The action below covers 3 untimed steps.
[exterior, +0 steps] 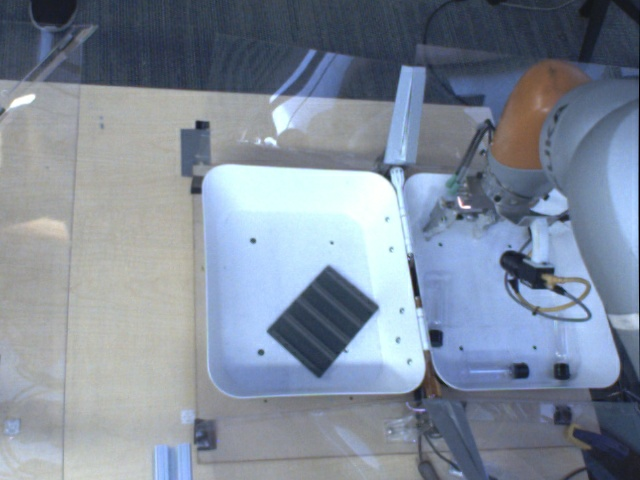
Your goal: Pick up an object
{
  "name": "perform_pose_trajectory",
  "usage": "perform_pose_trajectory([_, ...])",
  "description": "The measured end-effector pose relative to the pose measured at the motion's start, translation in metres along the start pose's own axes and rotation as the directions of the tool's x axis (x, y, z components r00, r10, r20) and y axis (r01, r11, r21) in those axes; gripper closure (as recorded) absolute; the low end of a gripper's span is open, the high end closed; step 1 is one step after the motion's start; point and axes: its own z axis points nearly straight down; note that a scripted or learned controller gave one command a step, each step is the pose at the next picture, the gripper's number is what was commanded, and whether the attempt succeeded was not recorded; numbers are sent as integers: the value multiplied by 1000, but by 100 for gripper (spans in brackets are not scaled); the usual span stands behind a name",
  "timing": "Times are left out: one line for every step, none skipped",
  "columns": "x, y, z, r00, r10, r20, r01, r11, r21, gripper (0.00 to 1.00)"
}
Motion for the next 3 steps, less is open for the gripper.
perform_pose_trajectory([4, 1, -5, 941, -338, -9, 338, 941, 18, 0])
perform_pose_trajectory([5, 6, -19, 940, -342, 1, 342, 940, 0, 100])
perform_pose_trajectory([9, 13, -77, 961, -276, 10, 277, 960, -32, 100])
